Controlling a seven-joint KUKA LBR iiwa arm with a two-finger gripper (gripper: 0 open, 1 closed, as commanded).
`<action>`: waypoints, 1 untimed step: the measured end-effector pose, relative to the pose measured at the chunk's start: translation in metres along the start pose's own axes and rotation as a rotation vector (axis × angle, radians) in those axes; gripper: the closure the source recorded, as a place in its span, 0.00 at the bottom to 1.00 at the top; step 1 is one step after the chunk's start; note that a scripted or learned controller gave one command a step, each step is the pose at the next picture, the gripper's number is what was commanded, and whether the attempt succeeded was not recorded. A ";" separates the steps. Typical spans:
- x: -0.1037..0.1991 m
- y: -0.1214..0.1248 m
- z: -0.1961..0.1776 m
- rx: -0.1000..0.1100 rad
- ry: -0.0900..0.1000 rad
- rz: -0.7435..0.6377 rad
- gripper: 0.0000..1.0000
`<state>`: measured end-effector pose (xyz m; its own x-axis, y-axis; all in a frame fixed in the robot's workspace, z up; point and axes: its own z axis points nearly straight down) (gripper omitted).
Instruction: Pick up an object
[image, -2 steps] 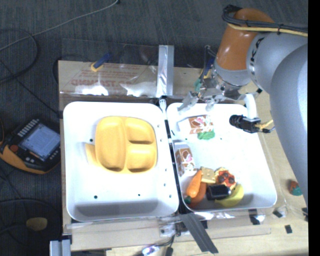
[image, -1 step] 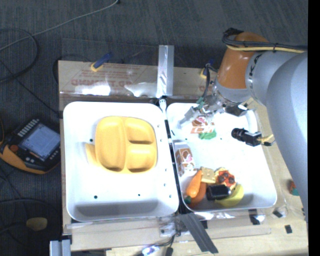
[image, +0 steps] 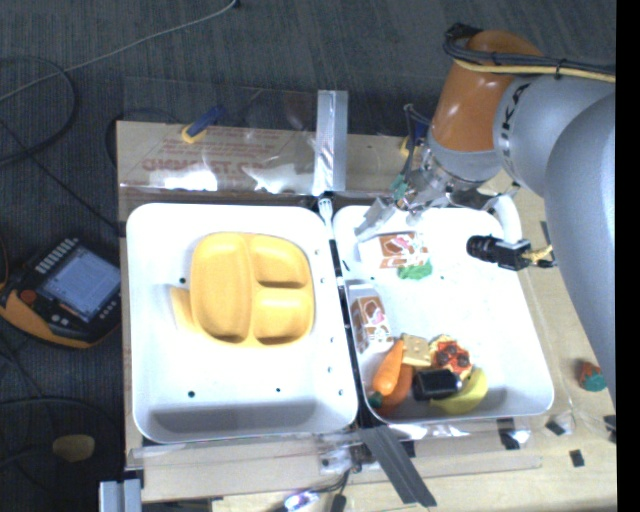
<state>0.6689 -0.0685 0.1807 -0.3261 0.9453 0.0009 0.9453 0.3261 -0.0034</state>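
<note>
The gripper (image: 385, 215) is hanging over the right bin's (image: 500, 330) far-left corner — jaws apart, gripping nothing — just left of a small printed card (image: 398, 247) lying flat below.

Bench (image: 560, 300) w/ 2 white bins (image: 240, 400)

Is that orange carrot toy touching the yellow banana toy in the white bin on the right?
Cannot tell. In the camera view the orange carrot toy and the yellow banana toy lie in one heap, with a black block covering where they might meet.
</note>
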 end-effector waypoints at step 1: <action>-0.039 -0.016 0.052 -0.011 -0.007 -0.001 0.00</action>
<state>0.6659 -0.1107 0.1290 -0.3269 0.9450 -0.0063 0.9450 0.3270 0.0075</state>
